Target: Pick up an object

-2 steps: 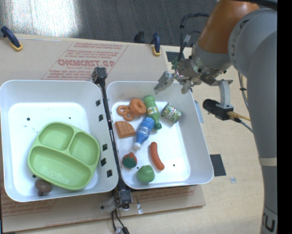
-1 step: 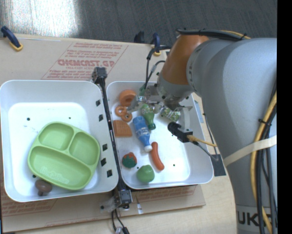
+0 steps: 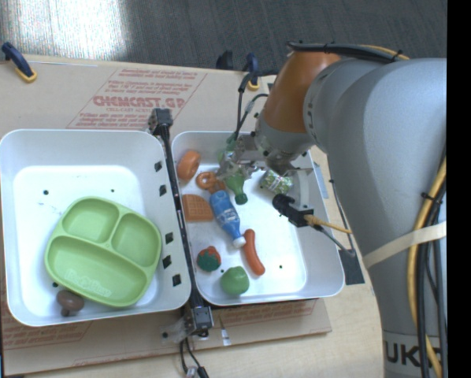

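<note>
While the gripper (image 3: 237, 166) hangs low over the far end of the right bin (image 3: 324, 268), the step in hand looks like the descent onto a pick; how its jaws stand I cannot tell. Just beside it lies a dark green object (image 3: 235, 185), with the blue bottle (image 3: 225, 213) nearer the bin's middle. Next comes a centred close, then a lift.

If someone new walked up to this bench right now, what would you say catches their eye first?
Probably the big grey arm with its orange band, reaching in from the right and hanging over the far end of the right bin. Below it lies a jumble of toy food, with a blue bottle in the middle and a green ball at the near edge. In the left bin sits a pale green divided tray.
</note>
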Action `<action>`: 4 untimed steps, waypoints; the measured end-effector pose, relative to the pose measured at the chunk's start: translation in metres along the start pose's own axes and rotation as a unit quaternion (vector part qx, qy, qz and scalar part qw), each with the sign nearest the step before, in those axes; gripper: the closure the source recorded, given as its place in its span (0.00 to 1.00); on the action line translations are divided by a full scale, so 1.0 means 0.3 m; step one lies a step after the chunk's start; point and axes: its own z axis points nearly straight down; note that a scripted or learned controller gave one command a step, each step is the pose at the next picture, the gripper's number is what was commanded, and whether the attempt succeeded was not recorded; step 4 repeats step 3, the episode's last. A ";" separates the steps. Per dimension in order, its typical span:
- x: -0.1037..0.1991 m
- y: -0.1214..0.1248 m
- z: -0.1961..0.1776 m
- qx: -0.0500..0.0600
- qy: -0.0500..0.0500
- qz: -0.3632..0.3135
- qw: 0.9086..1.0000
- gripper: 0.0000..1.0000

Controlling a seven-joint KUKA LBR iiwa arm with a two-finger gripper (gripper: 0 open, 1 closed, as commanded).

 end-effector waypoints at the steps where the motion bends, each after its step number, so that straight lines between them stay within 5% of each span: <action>1: 0.210 -0.142 -0.354 0.000 0.000 0.002 1.000 1.00; 2: 0.276 -0.372 -0.443 0.001 -0.001 0.002 1.000 1.00; 4: 0.276 -0.369 -0.477 0.001 -0.001 0.000 1.000 1.00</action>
